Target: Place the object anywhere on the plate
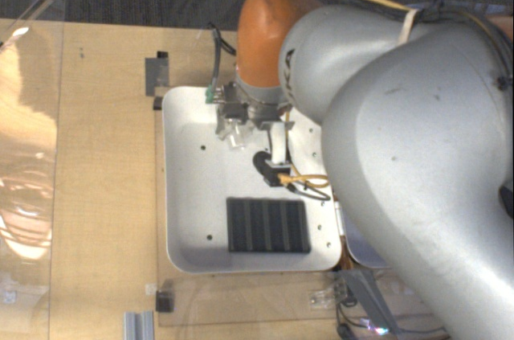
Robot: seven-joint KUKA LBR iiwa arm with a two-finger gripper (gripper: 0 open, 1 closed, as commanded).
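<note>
A black ribbed rectangular plate (267,224) lies flat on the floor of the left white bin (189,202), near its front edge. My gripper (233,133) hangs over the back part of the same bin, up and to the left of the plate and well apart from it. The view shows nothing I can make out as held in the gripper. The grey arm with its orange band (265,33) covers the bin's right side and hides whatever lies beneath it.
The bulky arm (418,153) covers nearly all of the right bin, with just a sliver of its corner (359,251) showing. Small black clamps (158,73) (165,300) sit on the wooden bench beside the left bin's corners. A clear panel stands at the far left.
</note>
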